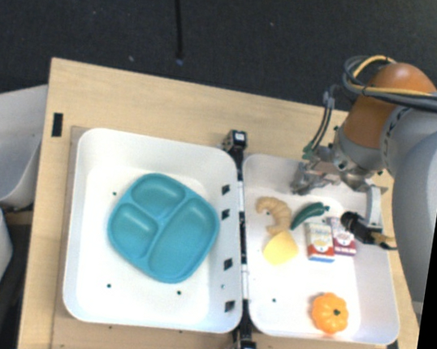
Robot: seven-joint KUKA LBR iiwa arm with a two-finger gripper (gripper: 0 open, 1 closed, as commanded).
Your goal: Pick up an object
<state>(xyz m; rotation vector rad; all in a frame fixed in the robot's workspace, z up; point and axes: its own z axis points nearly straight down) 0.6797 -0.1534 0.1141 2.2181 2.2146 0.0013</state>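
My gripper (309, 184) hangs over the back of the right bin (369, 317), just behind a green pepper (308, 214). A tan curved piece (274, 208) lies left of the pepper, with a yellow lemon-like piece (280, 247) below it. A small red and white carton (330, 241) sits to the right of these. An orange pumpkin (330, 312) rests near the bin's front. Nothing shows between the fingers.
The left bin (77, 287) holds a blue divided plate (164, 227). A divider with black clips (236, 230) runs between the bins. The grey arm (418, 160) crosses the right bin's back right corner.
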